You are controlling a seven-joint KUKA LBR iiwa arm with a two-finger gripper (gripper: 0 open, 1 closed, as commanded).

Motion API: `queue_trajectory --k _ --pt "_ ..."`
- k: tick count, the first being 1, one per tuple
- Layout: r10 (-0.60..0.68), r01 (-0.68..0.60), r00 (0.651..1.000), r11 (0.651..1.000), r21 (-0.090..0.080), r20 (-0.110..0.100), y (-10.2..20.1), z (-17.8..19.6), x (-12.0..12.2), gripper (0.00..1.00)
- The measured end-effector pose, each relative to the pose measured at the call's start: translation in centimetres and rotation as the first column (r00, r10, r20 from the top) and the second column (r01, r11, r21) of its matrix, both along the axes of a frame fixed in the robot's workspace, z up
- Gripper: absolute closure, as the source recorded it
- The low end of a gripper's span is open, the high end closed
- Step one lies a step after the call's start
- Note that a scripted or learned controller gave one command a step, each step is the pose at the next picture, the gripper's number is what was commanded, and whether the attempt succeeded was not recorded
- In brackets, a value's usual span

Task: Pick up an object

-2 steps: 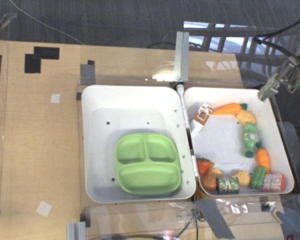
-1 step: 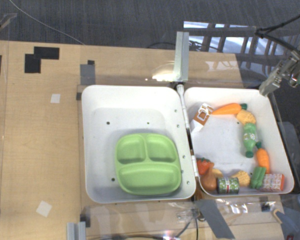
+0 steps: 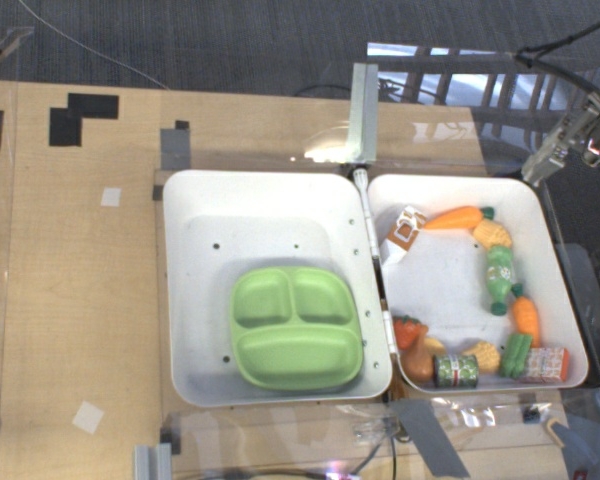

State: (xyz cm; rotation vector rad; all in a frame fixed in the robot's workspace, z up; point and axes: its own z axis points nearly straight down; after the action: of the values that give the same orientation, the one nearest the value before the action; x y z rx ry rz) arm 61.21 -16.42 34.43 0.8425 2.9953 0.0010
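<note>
Jaws (image 3: 565, 138) parked off the right bin's (image 3: 435, 268) far right corner; I cannot tell their state.

The bottle (image 3: 499, 279) stands out among toys crowding that bin's walls; best descend straight onto it, avoiding the carrot (image 3: 452, 218).

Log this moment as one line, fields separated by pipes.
arm: gripper at top right, outside the bins | left bin: green tray | right bin: toy foods along edges, carrot, green bottle | nothing picked yet
</note>
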Motion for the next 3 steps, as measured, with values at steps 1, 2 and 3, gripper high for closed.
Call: queue_trajectory --k 1,2,3 --pt "0.499 -0.499 0.866 0.867 0.002 -0.022 -4.2 -4.6 3.5 1.00" --pt "0.501 -0.501 0.865 0.865 -0.008 -0.010 -4.0 -3.0 3.8 1.00" --pt "0.502 -0.502 0.865 0.865 -0.016 0.000 -3.9 -1.6 4.0 1.00"
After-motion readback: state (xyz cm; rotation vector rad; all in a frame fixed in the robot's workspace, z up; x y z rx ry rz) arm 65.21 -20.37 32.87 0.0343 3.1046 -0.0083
